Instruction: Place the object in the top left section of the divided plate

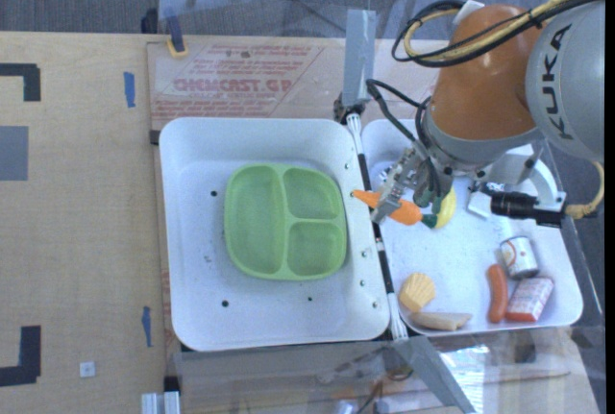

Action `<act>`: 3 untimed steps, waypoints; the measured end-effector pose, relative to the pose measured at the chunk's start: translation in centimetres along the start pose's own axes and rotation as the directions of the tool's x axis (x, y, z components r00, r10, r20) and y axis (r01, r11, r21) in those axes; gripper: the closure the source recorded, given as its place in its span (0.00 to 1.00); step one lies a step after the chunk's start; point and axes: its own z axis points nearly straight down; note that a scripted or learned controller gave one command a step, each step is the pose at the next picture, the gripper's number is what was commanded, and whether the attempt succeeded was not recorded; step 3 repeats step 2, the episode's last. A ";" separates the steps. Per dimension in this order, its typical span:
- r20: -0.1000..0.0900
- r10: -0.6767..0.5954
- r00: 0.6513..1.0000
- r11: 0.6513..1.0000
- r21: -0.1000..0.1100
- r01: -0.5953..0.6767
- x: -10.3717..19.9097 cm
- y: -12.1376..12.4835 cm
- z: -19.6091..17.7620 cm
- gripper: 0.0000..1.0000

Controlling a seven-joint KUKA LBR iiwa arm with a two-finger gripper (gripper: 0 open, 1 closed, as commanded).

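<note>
On the left, the wooden bench (77, 210) carried black corner marks and short strips of blue tape, and a brown board (240, 85) behind the bins bore faded red printing too washed out to read with certainty. The left bin (192, 306) held a green divided plate (285, 221), lying flat near its middle with one long compartment on its left and two smaller ones on its right; bare white floor ran all round the plate, widest on the left and toward the near rim. Over the ridge where the two bins met, an orange carrot-shaped object (394, 208) hung at the hand (402, 196), its thin tip pointing left across the divider toward the plate and its thicker end tucked under the metal fingers, which appeared clamped on it. The object was thus just right of the plate's right edge, apart from it and not over any compartment. A yellow and green piece (444, 207) showed just beside the hand on its right. Above, the arm's orange band and grey casing were visible, the casing carrying the letters "KUKA" in black. In the right bin (567, 302) a yellow wedge (417, 288) and a pale tan piece (440, 319) lay near the front rim, and farther right lay a small can (519, 255) with a red and white label, a red sausage (496, 292) and a red and white packet (530, 299), their printing too small to read.
</note>
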 end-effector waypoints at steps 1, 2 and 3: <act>0.000 0.098 0.995 0.995 0.000 -0.098 -3.5 9.8 1.9 1.00; 0.001 0.098 0.995 0.995 0.000 -0.098 -3.5 9.8 1.8 0.00; 0.001 0.098 0.995 0.995 0.000 -0.098 -3.5 9.8 1.8 0.00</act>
